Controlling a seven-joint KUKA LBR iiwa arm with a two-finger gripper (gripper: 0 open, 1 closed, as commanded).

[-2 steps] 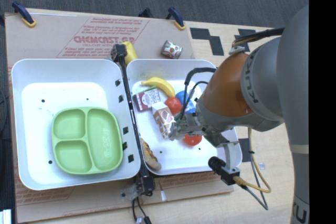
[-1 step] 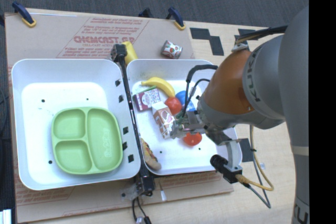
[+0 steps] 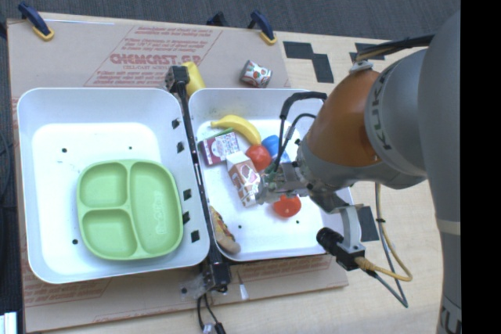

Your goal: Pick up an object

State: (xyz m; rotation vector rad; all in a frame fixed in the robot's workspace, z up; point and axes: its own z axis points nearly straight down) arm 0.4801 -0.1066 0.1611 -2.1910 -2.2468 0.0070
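The big grey arm (image 3: 407, 121) with its orange band (image 3: 348, 125) reaches in from the right, over the right bin (image 3: 258, 242). Its claw (image 3: 275, 182) hangs low in the middle of that bin, in among the toys. The arm hides a lot of the claw, so I cannot tell how it stands, or if it has anything in it.

Just under the claw lies a red tomato (image 3: 287, 206), very close to it. To the left of the claw is a small carton (image 3: 245, 180) with red and white on it, lying tilted. Another small box (image 3: 219, 147), dark red with a white label, lies above that one. A yellow banana (image 3: 236, 127) curves along the top part of the bin. Beside the banana is a blue thing (image 3: 270, 145), and a red thing (image 3: 259, 156) sits just below it. In the bottom left corner of the right bin lies a brownish bit of food (image 3: 225, 235), right at the wall.

The left bin (image 3: 47, 129) holds a green plate (image 3: 130, 209) with three parts.

Both bins sit on a worktop (image 3: 94, 51) covered with cardboard. A small red and white can (image 3: 256, 74) lies on the cardboard above the right bin. A yellow and black thing (image 3: 185, 78) sits at the top where the two bins meet.
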